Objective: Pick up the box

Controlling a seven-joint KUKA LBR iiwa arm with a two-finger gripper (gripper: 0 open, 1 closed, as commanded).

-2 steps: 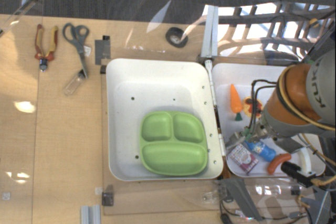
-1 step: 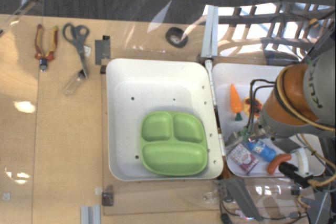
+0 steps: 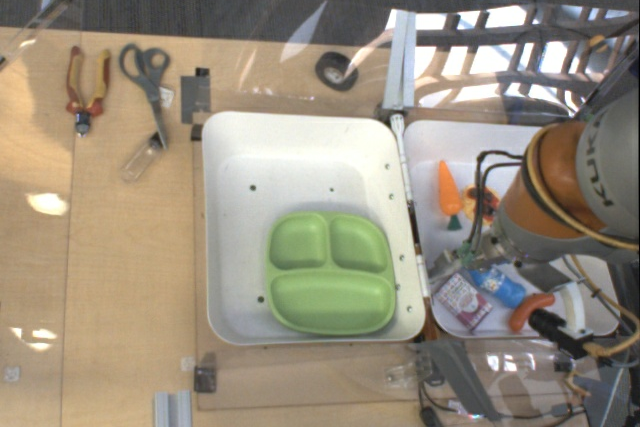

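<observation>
The box (image 3: 462, 301), small with a purple and white pattern, lies flat at the near left of the right bin (image 3: 425, 150). My gripper (image 3: 470, 253) hangs below the grey and orange wrist, just above and behind the box, over the bin's middle. Nothing shows between the gripper and the box that would tell of contact. The wrist covers part of the bin's right side.
An orange carrot toy (image 3: 449, 189) lies at the right bin's far left. A blue packet (image 3: 500, 287) and a red sausage toy (image 3: 529, 311) lie right of the box. The left bin (image 3: 230, 215) bears a green divided plate (image 3: 330, 272). Pliers (image 3: 85, 87) and scissors (image 3: 148, 80) rest on the bench.
</observation>
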